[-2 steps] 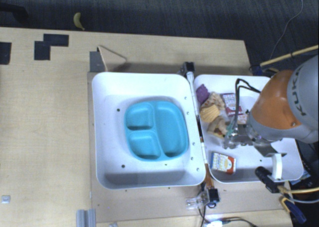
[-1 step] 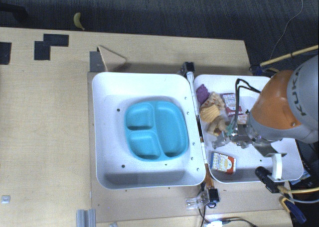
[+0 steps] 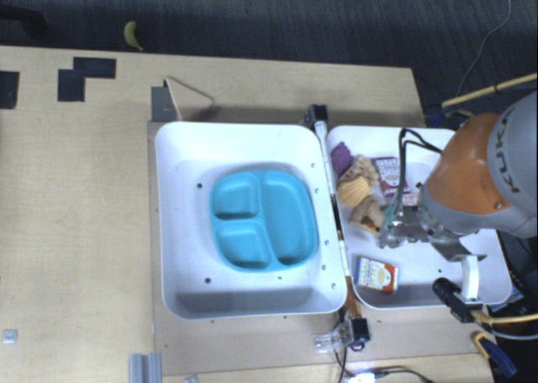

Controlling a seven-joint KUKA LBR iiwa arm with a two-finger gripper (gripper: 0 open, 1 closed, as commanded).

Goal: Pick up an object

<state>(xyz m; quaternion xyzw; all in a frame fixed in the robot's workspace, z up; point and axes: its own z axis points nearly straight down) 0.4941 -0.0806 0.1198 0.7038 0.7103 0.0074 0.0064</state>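
Objects for picking sit heaped in the right bin point(image 3: 496, 289), at the right of the frame, where my arm point(image 3: 475, 175) reaches in over them. From my remote seat I read the pile as a purple item point(image 3: 340, 155) at its upper left, a pale crinkled snack-like piece point(image 3: 355, 188) below it, a small printed packet point(image 3: 388, 173) beside that, and an orange-and-white carton point(image 3: 376, 274) lying flat and apart toward the lower part of the bin. The gripper point(image 3: 393, 228) hangs low at the pile's lower edge, just beside the crinkled piece, and I judge it is placed there because the clutter offers several targets close together. Whether the claw is wide or narrow I cannot tell, since the wrist covers it from above, and I see nothing clearly held. The left bin point(image 3: 176, 205), centre of the frame, carries a blue divided tray point(image 3: 262, 219) lying flat, well apart from the arm. The bins stand side by side so that a picked item has a short trip across; I judge the pick not yet done
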